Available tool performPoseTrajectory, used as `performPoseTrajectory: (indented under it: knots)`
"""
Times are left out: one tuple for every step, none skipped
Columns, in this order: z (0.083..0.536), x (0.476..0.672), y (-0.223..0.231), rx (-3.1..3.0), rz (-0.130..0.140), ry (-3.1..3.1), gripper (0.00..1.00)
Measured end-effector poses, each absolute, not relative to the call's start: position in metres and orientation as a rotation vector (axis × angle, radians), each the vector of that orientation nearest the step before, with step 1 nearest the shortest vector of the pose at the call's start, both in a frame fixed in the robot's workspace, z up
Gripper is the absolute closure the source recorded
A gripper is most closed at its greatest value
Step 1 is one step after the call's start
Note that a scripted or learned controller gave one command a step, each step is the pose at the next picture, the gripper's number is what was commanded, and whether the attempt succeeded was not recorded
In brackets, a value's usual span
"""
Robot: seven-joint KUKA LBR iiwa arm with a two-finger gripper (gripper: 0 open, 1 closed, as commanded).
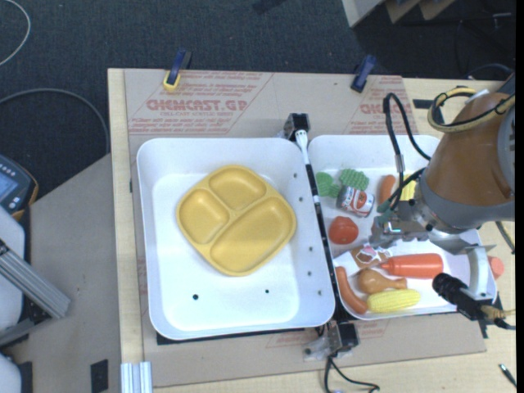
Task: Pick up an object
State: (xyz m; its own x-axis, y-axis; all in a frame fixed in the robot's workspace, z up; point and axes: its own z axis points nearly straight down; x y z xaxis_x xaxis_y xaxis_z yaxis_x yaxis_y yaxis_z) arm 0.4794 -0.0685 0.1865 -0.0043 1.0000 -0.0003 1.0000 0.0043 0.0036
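The right bin (370, 146) holds several toy foods: a green leafy piece (352, 178), a small can (355, 200), a carrot (386, 188), a red tomato (344, 230), a red-orange bottle (413, 264), a drumstick (377, 282), a corn cob (395, 301) and a sausage (348, 291). My gripper (383, 234) hangs low over this bin, just right of the tomato and above the bottle's left end. The wrist hides what lies directly beneath it. Nothing is visibly held.
The left bin (149, 219) carries a yellow divided plate (237, 218). A black divider strip (315, 211) runs between the bins. The grey arm (471, 170) covers the right bin's right part. Blue clamps (363, 73) sit on the bench's far edge.
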Motion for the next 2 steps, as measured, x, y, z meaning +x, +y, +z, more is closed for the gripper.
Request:
performPoseTrajectory:
  knots:
    - [0.295,0.481,0.011,2.204,0.018,2.229,1.00]
    - [0.442,0.481,0.013,2.208,0.023,2.217,1.00]
